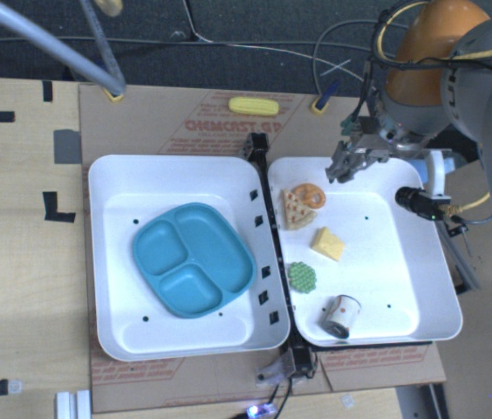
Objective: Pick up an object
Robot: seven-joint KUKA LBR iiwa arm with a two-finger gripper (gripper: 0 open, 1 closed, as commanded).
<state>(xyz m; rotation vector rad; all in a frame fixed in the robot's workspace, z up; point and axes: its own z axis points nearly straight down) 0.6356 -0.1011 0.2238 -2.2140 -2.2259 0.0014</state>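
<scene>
Hovering over the far edge of the right bin [420, 317], your gripper [344, 171] hung just beyond the waffle [303, 205], and you could not tell its state from that slant. Nothing sat in it. Your likeliest trouble was a miss: the waffle lay close to the divider wall, so a descent there could have clipped the rim or nudged the piece aside. In that bin you had one waffle, one cheese wedge [328, 244], one green piece [302, 276] and one can [340, 315]. The left bin [111, 199] held one blue tray [193, 259].
</scene>
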